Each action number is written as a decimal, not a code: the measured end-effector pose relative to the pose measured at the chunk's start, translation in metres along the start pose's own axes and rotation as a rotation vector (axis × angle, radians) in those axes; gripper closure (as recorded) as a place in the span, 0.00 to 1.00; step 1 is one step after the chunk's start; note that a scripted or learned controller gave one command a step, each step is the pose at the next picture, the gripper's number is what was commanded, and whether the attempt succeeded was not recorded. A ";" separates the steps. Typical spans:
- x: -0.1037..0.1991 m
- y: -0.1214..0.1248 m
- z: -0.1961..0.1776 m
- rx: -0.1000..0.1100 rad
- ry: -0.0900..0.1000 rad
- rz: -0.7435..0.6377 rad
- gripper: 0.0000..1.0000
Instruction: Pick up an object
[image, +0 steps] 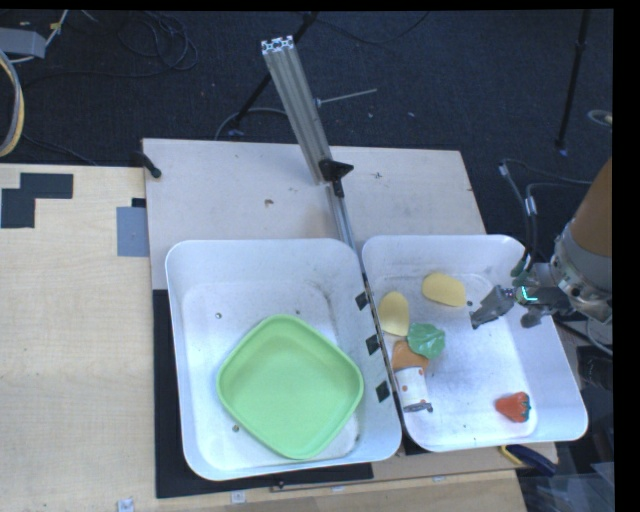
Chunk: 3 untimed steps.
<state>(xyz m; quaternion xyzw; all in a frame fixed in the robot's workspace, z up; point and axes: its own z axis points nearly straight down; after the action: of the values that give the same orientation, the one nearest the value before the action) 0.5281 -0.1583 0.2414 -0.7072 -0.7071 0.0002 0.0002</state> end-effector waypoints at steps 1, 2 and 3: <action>0.000 0.000 0.000 0.000 0.000 0.000 0.00; -0.001 -0.002 0.063 0.005 0.001 0.000 0.00; -0.007 0.003 0.110 0.003 0.001 0.000 0.00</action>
<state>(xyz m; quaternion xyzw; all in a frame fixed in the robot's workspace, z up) 0.5310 -0.1656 0.1314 -0.7071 -0.7071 0.0012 0.0017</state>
